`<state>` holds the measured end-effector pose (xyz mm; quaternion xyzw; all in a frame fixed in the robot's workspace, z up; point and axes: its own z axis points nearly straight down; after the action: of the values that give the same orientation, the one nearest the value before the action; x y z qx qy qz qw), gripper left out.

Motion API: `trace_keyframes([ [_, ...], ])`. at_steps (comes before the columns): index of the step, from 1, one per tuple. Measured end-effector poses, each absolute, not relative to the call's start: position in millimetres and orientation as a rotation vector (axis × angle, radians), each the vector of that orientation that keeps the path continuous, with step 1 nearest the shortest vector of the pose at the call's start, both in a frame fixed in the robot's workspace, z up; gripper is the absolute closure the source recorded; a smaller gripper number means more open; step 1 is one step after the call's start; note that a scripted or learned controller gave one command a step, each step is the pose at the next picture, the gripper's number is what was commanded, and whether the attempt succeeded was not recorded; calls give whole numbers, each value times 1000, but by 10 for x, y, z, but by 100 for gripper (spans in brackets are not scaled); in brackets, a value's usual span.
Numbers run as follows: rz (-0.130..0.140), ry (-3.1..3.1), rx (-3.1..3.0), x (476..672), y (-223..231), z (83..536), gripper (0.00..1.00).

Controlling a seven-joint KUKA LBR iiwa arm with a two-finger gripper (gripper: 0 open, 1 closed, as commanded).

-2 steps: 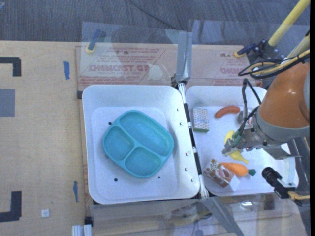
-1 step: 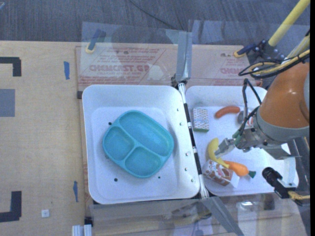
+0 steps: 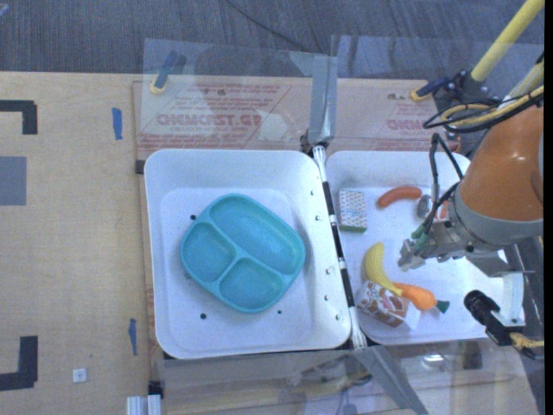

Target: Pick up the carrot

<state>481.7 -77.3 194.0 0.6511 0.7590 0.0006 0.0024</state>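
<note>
The carrot (image 3: 418,296), orange with a small green tip at its right end, lies near the front of the right bin (image 3: 449,327). Its left end touches a small red and white carton (image 3: 383,305). My gripper (image 3: 415,254) hangs over the middle of the right bin, just behind the carrot and to the right of a yellow banana (image 3: 376,266). Nothing shows in its grasp. The grey arm with its orange band (image 3: 510,167) comes in from the right and covers the bin's right part.
An orange-red sausage (image 3: 398,196) and a small pale green box (image 3: 352,210) lie at the back of the right bin. The left bin (image 3: 164,232) holds a teal divided plate (image 3: 216,258). Cables and a yellow rod (image 3: 510,33) stand at the back right.
</note>
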Motion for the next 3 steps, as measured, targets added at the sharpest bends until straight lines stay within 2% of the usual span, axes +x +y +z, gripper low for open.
trace_keyframes([
  [1,2,2380,2044,4817,-775,1940,0],
  [2,1,2466,1941,4799,-1212,1040,0],
  [3,1,2459,1946,4796,-1233,1133,100],
])
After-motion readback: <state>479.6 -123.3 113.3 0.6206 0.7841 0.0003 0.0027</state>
